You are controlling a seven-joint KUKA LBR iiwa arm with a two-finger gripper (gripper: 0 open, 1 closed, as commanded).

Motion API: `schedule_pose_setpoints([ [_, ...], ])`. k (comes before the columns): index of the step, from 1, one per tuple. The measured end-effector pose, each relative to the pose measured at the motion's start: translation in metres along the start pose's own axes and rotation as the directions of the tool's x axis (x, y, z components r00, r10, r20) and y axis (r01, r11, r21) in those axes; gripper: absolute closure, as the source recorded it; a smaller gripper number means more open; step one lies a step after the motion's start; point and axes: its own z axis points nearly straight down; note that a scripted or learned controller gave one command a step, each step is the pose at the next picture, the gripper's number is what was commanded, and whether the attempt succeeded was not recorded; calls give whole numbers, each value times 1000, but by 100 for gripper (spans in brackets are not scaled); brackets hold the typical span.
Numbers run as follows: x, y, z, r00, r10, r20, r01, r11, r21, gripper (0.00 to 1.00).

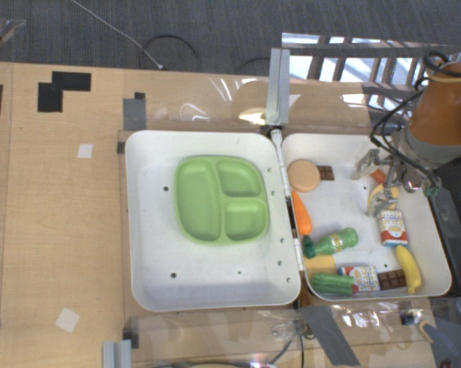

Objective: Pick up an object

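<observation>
Camera view shows the gripper (385,184) low in the right bin (337,205), near its far right side. Just below it stands or lies a small bottle with a printed label (391,225), and this looks like the object it goes for. I cannot tell if the fingers are spread or pressed together, because the metal parts and cables hide them, and nothing is seen between them.

The bottle looks like a light plastic toy, stiff and smooth, so I judge it may slip or roll. The best hold would be across its narrow body, in the middle.

Just beside the bottle, toward the near edge, lies a yellow banana (408,267), so there is little room on that side. Further left are a green bottle (331,242), an orange carrot (301,215) along the wall, a round tan piece (304,175), and a green vegetable (331,284) with a printed packet (360,276) at the near wall.

The left bin (153,282) holds a green divided plate (220,199). Both bins rest on the wooden desk (54,228).
</observation>
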Motion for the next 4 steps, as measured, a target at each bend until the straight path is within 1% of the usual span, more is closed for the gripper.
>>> schedule_pose_setpoints([
  [1,41,9,-1,996,94,1,-94,996,0,0],
  [2,35,9,-17,996,87,19,-88,996,4,100],
  [3,35,10,-16,996,87,18,-87,996,4,0],
  [4,63,8,-2,986,167,3,-167,986,0,0],
])
